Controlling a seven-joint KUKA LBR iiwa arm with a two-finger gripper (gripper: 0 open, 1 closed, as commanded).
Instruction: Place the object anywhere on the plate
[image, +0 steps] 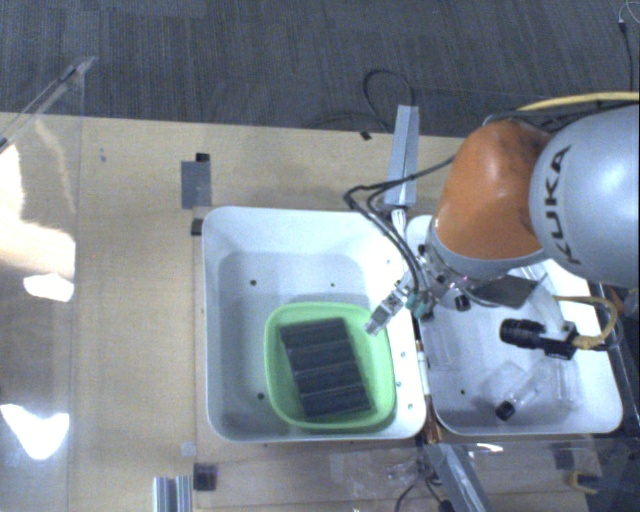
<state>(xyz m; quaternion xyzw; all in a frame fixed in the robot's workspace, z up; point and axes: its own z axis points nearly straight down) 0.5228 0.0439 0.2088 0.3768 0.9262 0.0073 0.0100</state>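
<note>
Camera view: gripper (384, 316) of the grey-and-orange arm hangs at the right rim of the green plate (275, 340) in the left bin (230, 300); whether its claw is spread or closed cannot be told. The dark ribbed block (325, 370) lies flat on the plate, apparently placed. Best next move: rise straight up, clear of the rim, nudging neither plate nor block.

Light is being reflected softly by the smooth plastic of the green plate (275, 350), the left bin (240, 250) and the right bin (600, 410). A matt, ribbed surface is being shown by the dark block (325, 368). Glare is being caught by the clear plastic bottle (525, 385), the glossy arm (590, 200) and the pale wood-look bench (120, 300).
</note>
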